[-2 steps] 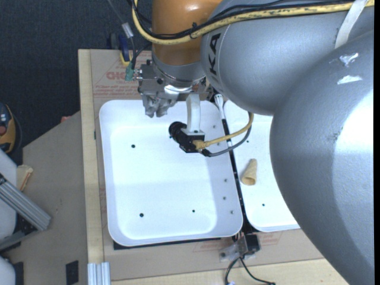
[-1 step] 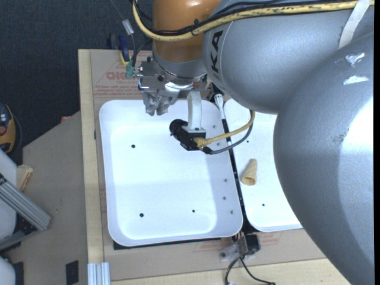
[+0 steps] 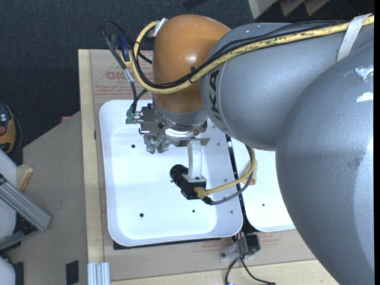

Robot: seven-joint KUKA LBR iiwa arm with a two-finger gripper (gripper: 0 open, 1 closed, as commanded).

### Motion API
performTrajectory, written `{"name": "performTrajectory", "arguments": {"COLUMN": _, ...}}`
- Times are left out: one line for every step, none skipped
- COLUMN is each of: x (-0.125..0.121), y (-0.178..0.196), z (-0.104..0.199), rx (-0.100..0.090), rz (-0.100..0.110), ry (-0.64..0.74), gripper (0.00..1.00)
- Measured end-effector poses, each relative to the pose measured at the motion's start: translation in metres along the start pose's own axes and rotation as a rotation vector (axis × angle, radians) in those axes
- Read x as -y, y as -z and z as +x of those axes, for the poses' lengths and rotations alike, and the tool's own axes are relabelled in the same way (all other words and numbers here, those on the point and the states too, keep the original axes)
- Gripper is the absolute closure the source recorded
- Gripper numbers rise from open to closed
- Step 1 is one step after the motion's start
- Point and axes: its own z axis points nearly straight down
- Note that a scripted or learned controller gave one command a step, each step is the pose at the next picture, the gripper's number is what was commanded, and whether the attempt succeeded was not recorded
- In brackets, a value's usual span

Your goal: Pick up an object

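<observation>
A large grey robot arm (image 3: pixel 285 82) with an orange band (image 3: pixel 181 58) reaches in from the right. It points its tool (image 3: pixel 157 142) down into the left white bin (image 3: pixel 127 218), over the bin's far half. Whether the tool is spread or pressed together cannot be told — the wrist blocks the view.

The bin floor left of the tool and nearer the camera is plain white, with a few small dark dots (image 3: pixel 141 214). Any object to pick is probably hidden beneath the wrist or arm — which way it lies from the tool cannot be told.

The right bin (image 3: pixel 267 212) sits on the counter (image 3: pixel 89 159), well to the tool's right under the arm.
</observation>
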Motion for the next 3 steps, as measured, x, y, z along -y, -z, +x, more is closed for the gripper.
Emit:
{"name": "performTrajectory", "arguments": {"x": 0.005, "y": 0.136, "z": -0.050, "rx": -0.006, "rz": -0.027, "ry": -0.005, "gripper": 1.00}}
{"name": "performTrajectory", "arguments": {"x": 0.014, "y": 0.066, "z": -0.030, "rx": 0.000, "rz": -0.003, "ry": 0.001, "gripper": 1.00}}
{"name": "performTrajectory", "arguments": {"x": 0.016, "y": 0.207, "z": 0.002, "rx": -0.010, "rz": -0.027, "ry": 0.005, "gripper": 1.00}}
